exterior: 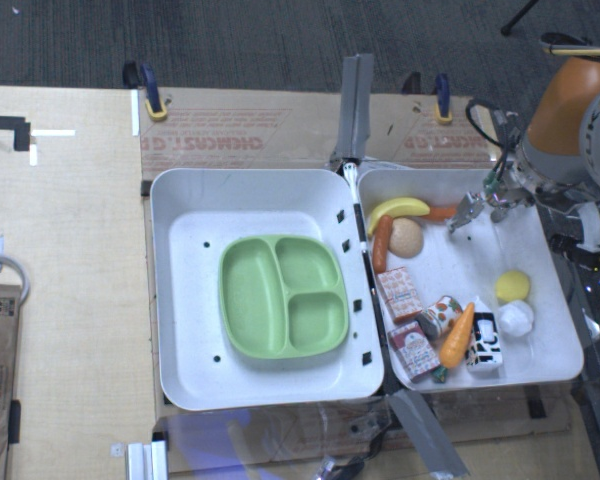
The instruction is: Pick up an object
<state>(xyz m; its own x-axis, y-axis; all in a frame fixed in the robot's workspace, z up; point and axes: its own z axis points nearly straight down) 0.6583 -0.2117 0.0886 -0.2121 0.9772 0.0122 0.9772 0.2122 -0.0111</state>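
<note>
Covering the worktop (60,268) is pale wood and a cardboard sheet (240,128) held by clamps; dark carpet (230,18) lies beyond. Left bin (170,268) holds a green tray (283,296). Right bin (540,368) holds banana (398,208), egg (407,238), carrot (457,336), lemon (513,286) and cartons. The claw (468,214) hovers near the banana, gripping nothing; its opening is too small to judge. The arm (570,118) is cut off at right.

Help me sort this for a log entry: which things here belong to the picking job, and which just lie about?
Job: gripper; right bin with banana, carrot, yellow ball, white ball, small cartons.

Lying about: green tray in left bin; blue clamps.
</note>
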